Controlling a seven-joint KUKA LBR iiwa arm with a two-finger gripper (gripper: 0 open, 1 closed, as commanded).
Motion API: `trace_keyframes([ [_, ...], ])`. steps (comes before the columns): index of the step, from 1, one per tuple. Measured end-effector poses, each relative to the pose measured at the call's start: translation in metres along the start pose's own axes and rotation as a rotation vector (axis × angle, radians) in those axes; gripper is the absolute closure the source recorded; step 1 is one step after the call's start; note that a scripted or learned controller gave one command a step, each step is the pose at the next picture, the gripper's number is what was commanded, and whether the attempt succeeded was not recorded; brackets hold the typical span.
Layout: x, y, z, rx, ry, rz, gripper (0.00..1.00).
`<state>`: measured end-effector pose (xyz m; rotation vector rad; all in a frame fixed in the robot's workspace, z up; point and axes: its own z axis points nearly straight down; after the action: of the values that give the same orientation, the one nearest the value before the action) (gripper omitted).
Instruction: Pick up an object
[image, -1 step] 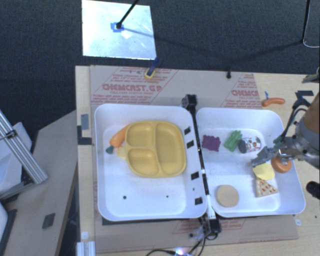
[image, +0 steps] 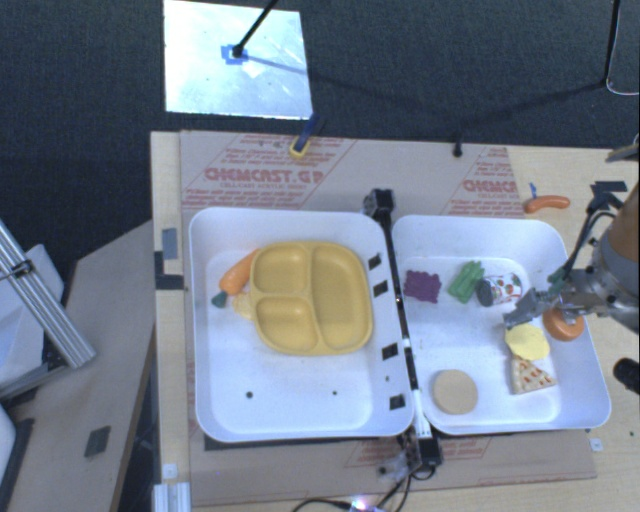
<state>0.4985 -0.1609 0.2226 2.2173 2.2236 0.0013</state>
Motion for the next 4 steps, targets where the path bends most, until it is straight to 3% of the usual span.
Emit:
trace_keyframes([
  [2,-0.002,0.011,0.100,0.005,0.002,0.001,0.00],
  [3,-0.004,0.013,0.105,-0.007,-0.003,0.002,0.00],
  [4,-0.005,0.014,0.095,-0.013,-0.007,0.002,1.00],
])
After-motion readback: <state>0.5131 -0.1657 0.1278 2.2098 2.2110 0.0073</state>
